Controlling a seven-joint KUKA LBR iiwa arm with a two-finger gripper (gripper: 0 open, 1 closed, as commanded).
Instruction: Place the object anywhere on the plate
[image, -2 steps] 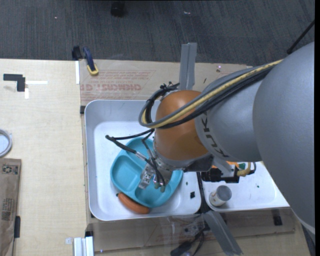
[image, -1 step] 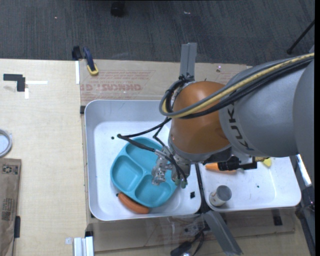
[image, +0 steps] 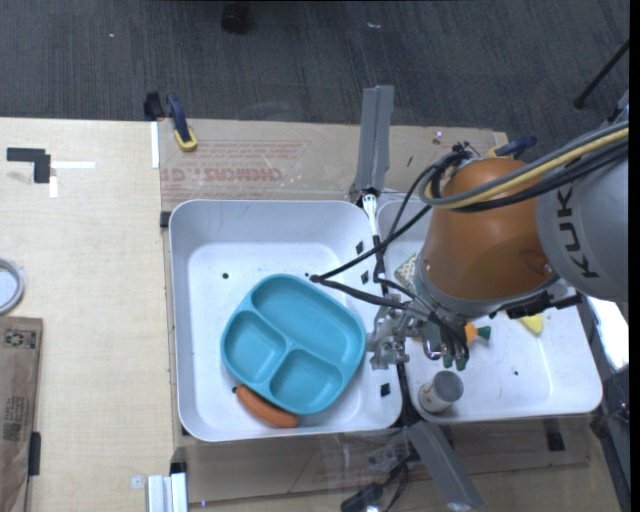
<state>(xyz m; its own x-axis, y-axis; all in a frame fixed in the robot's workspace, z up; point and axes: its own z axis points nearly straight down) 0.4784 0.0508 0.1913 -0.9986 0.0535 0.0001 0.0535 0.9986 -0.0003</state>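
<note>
Arm over the divider between the two bins, blue plate in the left bin.

The turquoise plastic plate with three compartments (image: 292, 343) lies tilted in the left white shallow bin (image: 190, 300). An orange sausage-shaped object (image: 266, 407) lies at about 7 o'clock of the plate, touching its rim and partly under it, not on the plate. The grey arm with the orange band (image: 485, 235) reaches in from 3 o'clock, and its metal two-finger gripper (image: 392, 345) hangs just beside the plate's 3 o'clock edge. How wide the gripper stands, or if it has hold of something, I cannot tell. In the right white bin (image: 560, 395) a small grey cylinder (image: 441, 389) stands at 5 o'clock of the gripper.
</note>
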